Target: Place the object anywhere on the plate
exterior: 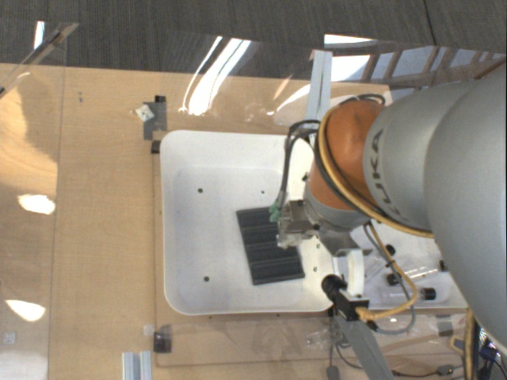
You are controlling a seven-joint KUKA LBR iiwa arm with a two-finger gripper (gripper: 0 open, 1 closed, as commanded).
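Looking down on the white bin (pixel 182 236), taken here as the landmark. Lying flat on the bin's floor, right of its middle and nearer its lower rim: a dark ribbed plate (pixel 268 248), rectangular, turned a little askew to the bin's sides. Lower left corner of the plate well clear of the bin's lower rim.

Reaching in over the bin's right side: the grey arm (pixel 444 165), huge in the foreground, orange band (pixel 344 153) above the wrist, cables looping round it. Hanging over the bin's right half, at the plate's upper right edge: the gripper (pixel 287 226). Seen almost straight down its length, so overlapping that edge of the plate; touching or merely above, cannot tell. Fingers hidden under the wrist body, so open or closed cannot be told, nor anything held between them.

No separate object to be made out near the gripper or on the plate's ribbed surface. Small dark dots scattered on the bin's floor to the left of the plate. Black clips at the bin's upper left and lower left corners on the wooden bench (pixel 87 212).
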